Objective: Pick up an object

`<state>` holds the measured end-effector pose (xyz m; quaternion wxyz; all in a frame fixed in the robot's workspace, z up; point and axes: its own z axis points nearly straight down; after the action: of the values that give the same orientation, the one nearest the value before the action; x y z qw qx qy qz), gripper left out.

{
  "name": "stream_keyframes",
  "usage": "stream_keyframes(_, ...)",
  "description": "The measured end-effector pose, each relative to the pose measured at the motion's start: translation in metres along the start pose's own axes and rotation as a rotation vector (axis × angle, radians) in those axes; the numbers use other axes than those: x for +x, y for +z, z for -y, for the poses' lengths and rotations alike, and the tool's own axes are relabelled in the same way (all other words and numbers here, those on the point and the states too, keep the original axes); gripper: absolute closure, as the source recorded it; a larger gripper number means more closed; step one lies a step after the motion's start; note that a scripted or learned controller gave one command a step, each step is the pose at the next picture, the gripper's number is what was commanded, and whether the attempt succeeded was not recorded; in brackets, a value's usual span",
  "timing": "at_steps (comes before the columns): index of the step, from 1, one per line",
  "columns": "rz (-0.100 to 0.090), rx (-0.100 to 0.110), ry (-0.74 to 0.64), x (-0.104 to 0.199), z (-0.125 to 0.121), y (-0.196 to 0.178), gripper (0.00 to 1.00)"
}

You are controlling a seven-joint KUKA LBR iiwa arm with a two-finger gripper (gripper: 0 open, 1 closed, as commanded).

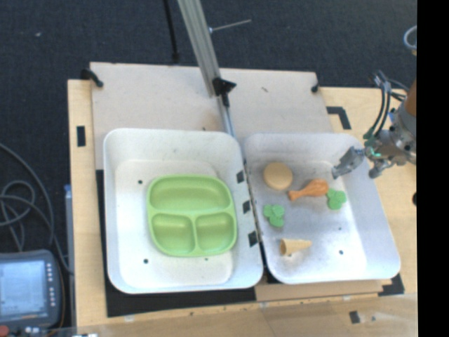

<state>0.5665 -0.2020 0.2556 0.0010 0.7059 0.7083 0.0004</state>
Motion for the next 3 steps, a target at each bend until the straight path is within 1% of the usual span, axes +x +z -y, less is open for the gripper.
stream_keyframes(1,0.001,0.005,0.004,-0.006,0.002,0.043,0.00)
stream_keyframes(2,0.000,0.006,0.004,-0.010,0.007,0.105,0.00)
stream_keyframes(3,0.001,0.004,0.005,-0.011,0.007,0.157,0.00)
